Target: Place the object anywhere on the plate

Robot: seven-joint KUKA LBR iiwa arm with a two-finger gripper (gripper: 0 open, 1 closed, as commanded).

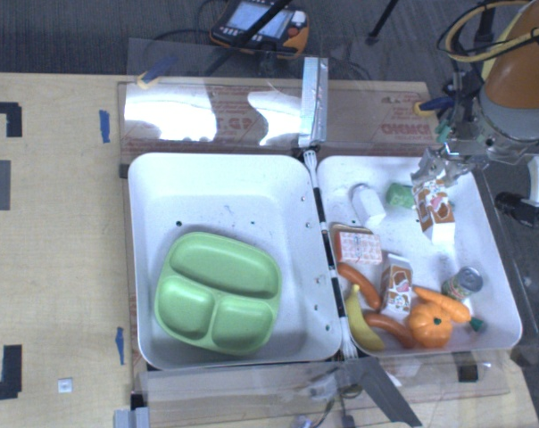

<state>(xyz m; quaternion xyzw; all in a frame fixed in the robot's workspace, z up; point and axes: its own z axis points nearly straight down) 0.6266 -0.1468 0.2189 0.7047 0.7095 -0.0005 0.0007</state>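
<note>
A green three-compartment plate (218, 290) lies in the left bin (153, 185) with nothing on it. My gripper (435, 175) hangs over the far right part of the right bin (501, 266), well to the right of the plate. It is shut on the top of a small brown-and-white carton (435, 212), which hangs upright just below the fingers.
The right bin also holds a white bottle (368, 205), a green piece (399, 194), a pink box (357, 246), a second carton (396, 288), a banana (360, 319), sausages (359, 279), an orange vegetable (430, 325) and a can (463, 283). A ridge (319, 230) divides the bins.
</note>
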